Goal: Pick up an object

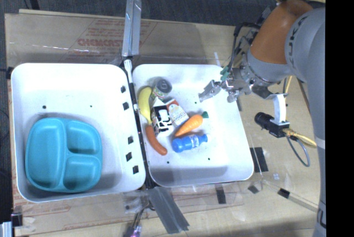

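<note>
Well apart, carrot (lower-left), jaws above bin

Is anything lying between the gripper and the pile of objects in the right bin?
Nothing visible does. The gripper hangs over bare white floor of the right bin, and only that bare floor separates it from the nearest items, the carrot and the blue bottle, which lie toward the bin's middle.
</note>
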{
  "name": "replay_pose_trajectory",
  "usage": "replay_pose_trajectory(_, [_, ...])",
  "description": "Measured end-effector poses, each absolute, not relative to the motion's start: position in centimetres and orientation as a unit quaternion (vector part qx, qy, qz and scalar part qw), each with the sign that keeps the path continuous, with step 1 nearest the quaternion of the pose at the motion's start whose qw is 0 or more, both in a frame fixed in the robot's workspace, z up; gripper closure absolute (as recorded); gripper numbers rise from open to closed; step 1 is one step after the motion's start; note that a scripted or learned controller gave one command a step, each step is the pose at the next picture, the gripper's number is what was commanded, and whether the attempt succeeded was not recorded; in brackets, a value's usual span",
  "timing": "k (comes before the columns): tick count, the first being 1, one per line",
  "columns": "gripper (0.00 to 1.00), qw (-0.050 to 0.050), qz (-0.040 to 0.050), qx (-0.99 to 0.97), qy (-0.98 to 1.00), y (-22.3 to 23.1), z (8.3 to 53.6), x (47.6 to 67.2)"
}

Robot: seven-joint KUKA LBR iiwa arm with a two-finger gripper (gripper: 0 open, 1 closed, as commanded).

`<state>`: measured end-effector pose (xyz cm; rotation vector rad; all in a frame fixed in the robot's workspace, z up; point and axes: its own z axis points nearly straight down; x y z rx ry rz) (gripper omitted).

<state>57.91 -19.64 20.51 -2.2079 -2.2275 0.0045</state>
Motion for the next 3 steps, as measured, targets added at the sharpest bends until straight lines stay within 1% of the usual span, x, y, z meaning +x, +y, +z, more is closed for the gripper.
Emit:
replay_pose_trajectory(1, [0.0, 0.001, 0.0011, -0.667, -0.745, -16.7, 10.8, 58.6])
replay_pose_trajectory(2, [0.0, -0.007, -0.0062, -0.649, -0.761, -19.2, 10.2, 55.4])
replay_pose_trajectory(3, [0.0, -0.01, -0.006, -0.623, -0.782, -19.6, 10.2, 51.6])
